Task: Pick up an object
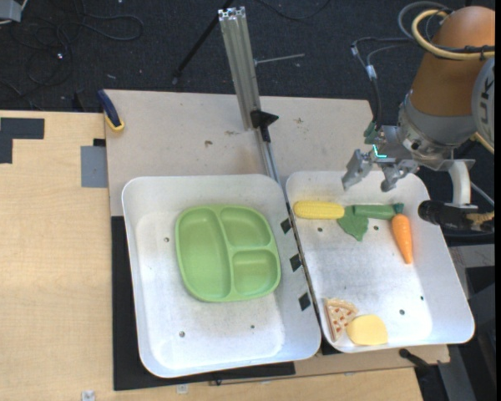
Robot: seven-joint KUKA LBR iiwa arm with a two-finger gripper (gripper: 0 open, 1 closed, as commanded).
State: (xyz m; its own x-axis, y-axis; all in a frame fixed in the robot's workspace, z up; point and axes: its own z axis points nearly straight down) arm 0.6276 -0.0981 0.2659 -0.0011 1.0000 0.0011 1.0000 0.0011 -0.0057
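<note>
1. The bench [192, 124] carries two shallow white bins side by side; the left bin [150, 324] lies toward the view's left and the right bin [442, 307] toward its right, their inner rims touching along a row of black clips.
2. The arm [451, 65] enters from the right, its orange band above the grey wrist, which hangs over the far rim of the right bin.
3. A green divided tray [228, 252] with three compartments lies flat in the left bin, nearer that bin's far-right part.
4. The gripper [374, 172] hovers above the far edge of the right bin, its two fingers spread apart and nothing between them; it sits just above and beyond the corn's leaves.
5. The corn [319, 210] lies in the far-left part of the right bin, long axis running left to right, the yellow cob end pointing toward the left bin and its green leaves [367, 217] trailing right toward the carrot.
6. The carrot [402, 237] lies near the bin's far-right side, orange, long axis running near to far, its narrow tip pointing toward the near edge.
7. A yellow rounded piece [367, 331] sits in the near part of the right bin, touching a pizza slice [340, 317] just to its left.
</note>
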